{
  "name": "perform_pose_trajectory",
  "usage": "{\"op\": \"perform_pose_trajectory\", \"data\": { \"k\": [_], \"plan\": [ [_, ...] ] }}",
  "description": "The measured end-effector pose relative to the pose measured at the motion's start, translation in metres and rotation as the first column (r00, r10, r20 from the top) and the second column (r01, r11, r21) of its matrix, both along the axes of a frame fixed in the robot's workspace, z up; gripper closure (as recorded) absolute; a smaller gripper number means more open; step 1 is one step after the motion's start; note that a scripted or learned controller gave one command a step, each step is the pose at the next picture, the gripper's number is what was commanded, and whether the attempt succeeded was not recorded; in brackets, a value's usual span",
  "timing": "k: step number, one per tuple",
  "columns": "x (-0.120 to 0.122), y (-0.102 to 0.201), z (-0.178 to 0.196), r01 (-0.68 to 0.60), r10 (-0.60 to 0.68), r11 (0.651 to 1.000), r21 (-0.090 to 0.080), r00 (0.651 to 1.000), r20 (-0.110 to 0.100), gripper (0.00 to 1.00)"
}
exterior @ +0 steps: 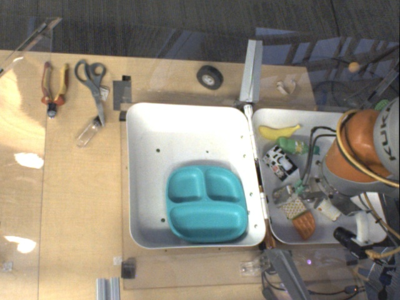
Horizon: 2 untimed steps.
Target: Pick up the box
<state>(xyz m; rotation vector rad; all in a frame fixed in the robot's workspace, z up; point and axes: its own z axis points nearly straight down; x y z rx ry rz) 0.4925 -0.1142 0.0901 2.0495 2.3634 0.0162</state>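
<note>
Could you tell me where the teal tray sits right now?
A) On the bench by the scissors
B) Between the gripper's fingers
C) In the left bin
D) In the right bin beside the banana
C: the teal tray lies flat on the floor of the left bin, toward its near edge, while the banana is in the right bin.

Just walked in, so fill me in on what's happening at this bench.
A grey KUKA arm with an orange band reaches in from the right over the right bin, where it is meant to pick up a box. That bin holds a banana, a small black-and-white box, a green item and an orange-brown piece. The gripper sits low among them; whether it holds anything cannot be told. The left bin holds a teal divided tray.
</note>
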Motion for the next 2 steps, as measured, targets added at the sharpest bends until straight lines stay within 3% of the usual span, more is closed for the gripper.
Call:
{"op": "perform_pose_trajectory", "data": {
  "k": [1,2],
  "plan": [
    [0.004,-0.001,0.012,-0.002,0.002,1.0,-0.005,1.0,0.011,1.0],
    [-0.004,0.066,0.126,0.027,-0.027,1.0,0.001,1.0,-0.01,1.0]
  ]
}}
